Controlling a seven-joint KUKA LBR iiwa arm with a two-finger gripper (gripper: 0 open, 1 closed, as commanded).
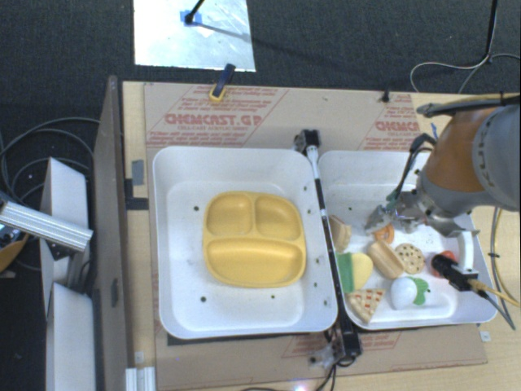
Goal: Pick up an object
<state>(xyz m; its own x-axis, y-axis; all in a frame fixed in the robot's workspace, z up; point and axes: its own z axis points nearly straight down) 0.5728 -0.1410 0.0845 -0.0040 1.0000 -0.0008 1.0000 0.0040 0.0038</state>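
left bin (175, 243): tray (254, 239) inside | right bin (358, 177): food items, seemingly touching, at near side

Two white bins (175, 243) smooth semi-gloss plastic, yellow divided tray (252, 239) matt smooth plastic, bench (244, 116) printed brown cardboard facing, arm (480, 161) grey satin shell, floor dark rough carpet (65, 39)

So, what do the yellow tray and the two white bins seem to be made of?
The yellow tray looks like moulded plastic with a matte finish: one even colour, with rounded compartments pressed into it. The left bin and the right bin look like thin, smooth white plastic, with soft rounded corners and a faint sheen. This rests on looks alone, so another material is possible.
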